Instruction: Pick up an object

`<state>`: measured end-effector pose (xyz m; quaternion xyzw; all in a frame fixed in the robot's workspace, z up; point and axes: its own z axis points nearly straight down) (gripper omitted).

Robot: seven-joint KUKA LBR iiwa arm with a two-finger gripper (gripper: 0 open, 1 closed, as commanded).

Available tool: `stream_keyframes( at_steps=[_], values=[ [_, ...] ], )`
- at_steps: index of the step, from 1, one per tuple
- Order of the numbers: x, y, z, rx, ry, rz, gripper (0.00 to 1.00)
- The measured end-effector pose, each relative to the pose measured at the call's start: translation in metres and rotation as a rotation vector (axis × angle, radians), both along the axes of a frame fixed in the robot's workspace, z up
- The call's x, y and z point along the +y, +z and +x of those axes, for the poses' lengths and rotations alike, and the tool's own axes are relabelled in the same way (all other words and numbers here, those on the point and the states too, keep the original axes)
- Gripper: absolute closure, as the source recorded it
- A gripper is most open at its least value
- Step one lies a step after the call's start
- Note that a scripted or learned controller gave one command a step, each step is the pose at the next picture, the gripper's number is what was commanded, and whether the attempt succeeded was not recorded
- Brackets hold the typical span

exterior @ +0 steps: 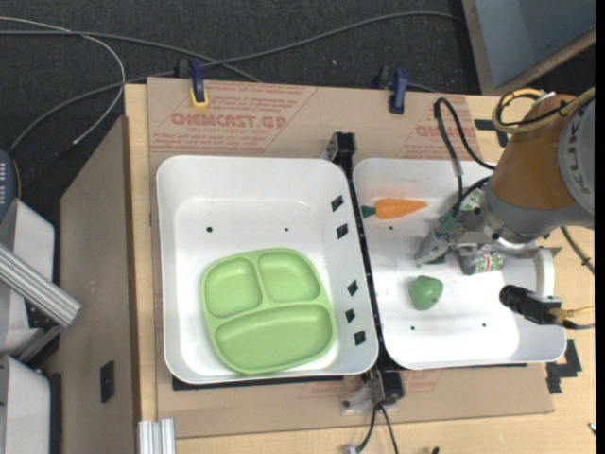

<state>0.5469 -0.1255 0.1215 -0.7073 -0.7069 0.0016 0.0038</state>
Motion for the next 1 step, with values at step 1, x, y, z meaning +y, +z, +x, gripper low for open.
stream_keyframes(
  at_steps=[1],
  values=[
    [0.0009,-0.0388,-0.001,-0.001,0.001,0.0,0.0]
  ],
)
